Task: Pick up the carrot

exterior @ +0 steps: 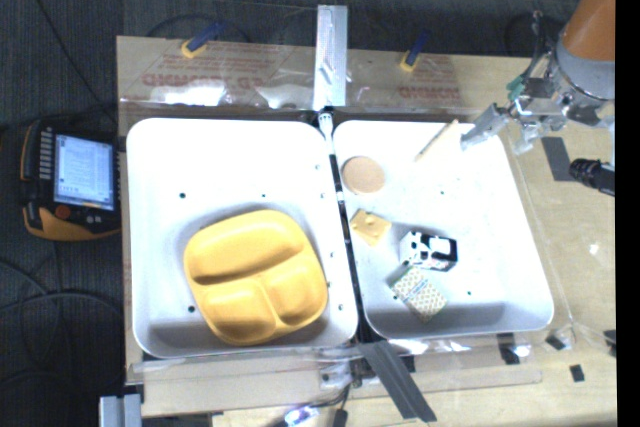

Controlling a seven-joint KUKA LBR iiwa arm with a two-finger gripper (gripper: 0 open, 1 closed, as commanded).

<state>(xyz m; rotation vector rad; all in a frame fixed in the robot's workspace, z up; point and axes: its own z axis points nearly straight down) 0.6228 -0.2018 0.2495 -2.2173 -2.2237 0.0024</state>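
A round orange-tan disc, the nearest thing here to a carrot slice, lies flat at the back left of the right bin, close to the divider. The gripper hangs over the right bin's back right corner, pointing down and to the left, well to the right of the disc and apart from it. A pale thin tip juts from it toward the bin's middle. Above it the arm's orange band enters from the top right. Nothing shows in the gripper.
A yellow cheese-like wedge, a black-and-white toy and a checkered piece lie in the right bin's front half. A yellow divided plate sits in the left bin. A handheld pendant rests at the far left.
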